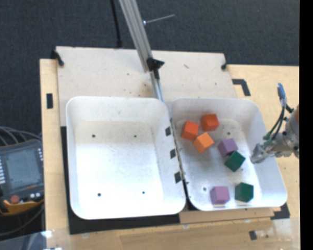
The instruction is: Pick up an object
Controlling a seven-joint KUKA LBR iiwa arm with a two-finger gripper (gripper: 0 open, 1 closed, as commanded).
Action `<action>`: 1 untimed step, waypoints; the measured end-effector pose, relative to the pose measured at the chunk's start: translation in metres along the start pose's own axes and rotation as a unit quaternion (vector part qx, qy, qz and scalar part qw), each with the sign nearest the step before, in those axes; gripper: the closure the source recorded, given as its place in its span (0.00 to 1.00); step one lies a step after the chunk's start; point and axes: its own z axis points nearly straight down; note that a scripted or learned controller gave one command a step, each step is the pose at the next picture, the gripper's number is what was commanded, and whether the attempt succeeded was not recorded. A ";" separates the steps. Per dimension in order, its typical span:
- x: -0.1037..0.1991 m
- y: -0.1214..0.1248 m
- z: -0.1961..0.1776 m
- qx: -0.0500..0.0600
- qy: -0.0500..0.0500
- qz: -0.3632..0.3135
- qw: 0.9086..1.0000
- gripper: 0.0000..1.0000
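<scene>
The right bin [266, 134] holds several small blocks. Three orange blocks lie toward its back: one [190, 130] at the left, one [209, 122] behind it, and a paler one [204, 141] in front. A purple block [227, 146] touches a green block [235, 161] near the middle. Another purple block [219, 194] and a second green block [244, 191] sit by the front wall. My gripper [260, 153] hangs over the bin's right side, just right of the middle green block and apart from it. Nothing shows in its grasp.
The left bin [78, 139] stands beside the right one, their walls touching at the centre. A slanted metal pole [138, 30] rises from the back board. A teach pendant [18, 171] lies off the bench at the left.
</scene>
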 end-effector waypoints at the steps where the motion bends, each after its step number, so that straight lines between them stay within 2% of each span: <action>1: -0.002 0.002 -0.032 0.001 0.001 -0.001 1.000 1.00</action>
